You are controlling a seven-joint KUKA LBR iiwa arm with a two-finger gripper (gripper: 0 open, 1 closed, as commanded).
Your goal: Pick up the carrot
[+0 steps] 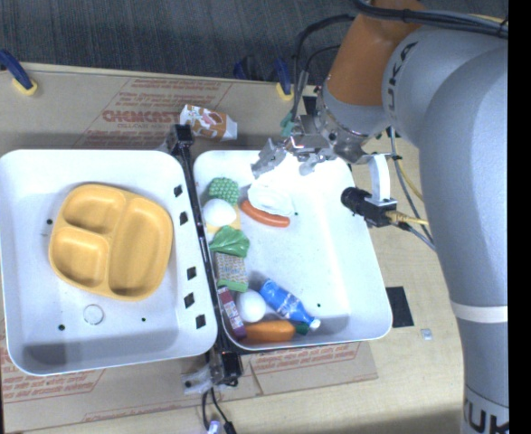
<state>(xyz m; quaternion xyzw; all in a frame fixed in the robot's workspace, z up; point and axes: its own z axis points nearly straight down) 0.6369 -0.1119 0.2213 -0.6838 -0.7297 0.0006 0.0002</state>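
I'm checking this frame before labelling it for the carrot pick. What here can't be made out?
- Gripper: fingers too small and blurred to read.
- Carrot: left end hidden behind a small packet.
- Items along the right bin's left wall: overlapping, too small to name surely.
- Arm: cut off by the frame's bottom edge.

Grey arm (455, 152) enters from right, filling that side top to bottom. Orange band (369, 48) sits just above wrist, cables looping round it. Wrist angles down-left. Gripper (288, 156) hangs at upper middle of view, its metal fingers (270, 158) splayed apart, nothing between them.
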